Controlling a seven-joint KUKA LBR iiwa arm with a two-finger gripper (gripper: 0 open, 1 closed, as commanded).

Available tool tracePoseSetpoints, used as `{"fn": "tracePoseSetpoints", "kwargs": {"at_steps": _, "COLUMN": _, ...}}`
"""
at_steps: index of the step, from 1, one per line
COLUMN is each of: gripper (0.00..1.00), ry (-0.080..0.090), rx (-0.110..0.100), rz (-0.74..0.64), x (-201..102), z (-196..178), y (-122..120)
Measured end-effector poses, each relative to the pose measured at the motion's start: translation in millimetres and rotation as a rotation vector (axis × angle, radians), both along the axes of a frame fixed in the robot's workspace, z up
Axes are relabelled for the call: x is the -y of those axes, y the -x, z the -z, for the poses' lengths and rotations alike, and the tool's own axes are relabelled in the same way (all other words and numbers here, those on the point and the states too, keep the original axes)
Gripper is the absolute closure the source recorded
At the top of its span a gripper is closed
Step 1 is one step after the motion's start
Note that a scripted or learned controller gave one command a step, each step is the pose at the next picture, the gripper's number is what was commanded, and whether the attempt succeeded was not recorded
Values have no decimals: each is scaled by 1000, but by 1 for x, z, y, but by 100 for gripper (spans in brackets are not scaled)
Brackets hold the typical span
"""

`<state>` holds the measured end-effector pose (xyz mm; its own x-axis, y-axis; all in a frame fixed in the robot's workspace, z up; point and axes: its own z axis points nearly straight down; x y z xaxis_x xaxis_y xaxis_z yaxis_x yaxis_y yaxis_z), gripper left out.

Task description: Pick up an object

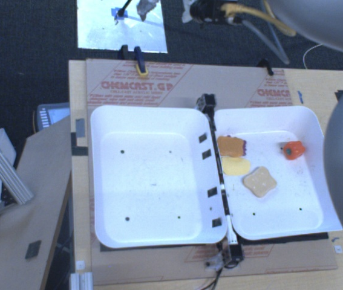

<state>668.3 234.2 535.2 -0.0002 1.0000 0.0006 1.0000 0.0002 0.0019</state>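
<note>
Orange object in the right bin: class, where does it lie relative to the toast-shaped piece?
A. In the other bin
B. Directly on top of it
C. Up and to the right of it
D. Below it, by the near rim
C: the orange object sits near the right bin's far right side, apart from the toast-shaped piece, which lies lower and further left.

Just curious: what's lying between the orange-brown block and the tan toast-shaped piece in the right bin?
A flat pale yellow piece, between the orange-brown block and the toast-shaped piece, in the camera view.
</note>
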Motion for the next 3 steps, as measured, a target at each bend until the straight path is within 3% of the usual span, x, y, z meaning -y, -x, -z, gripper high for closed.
{"fn": "tracePoseSetpoints", "kwargs": {"at_steps": 1, "gripper": 100, "ry": -1, "rx": 3, "rz": -3, "x": 0, "z": -12, "y": 0}}
{"fn": "tracePoseSetpoints", "kwargs": {"at_steps": 2, "gripper": 0, "ry": -1, "rx": 2, "rz": -3, "x": 0, "z": -11, "y": 0}}
{"fn": "tracePoseSetpoints", "kwargs": {"at_steps": 3, "gripper": 100, "ry": -1, "rx": 4, "rz": -6, "x": -1, "z": -23, "y": 0}}
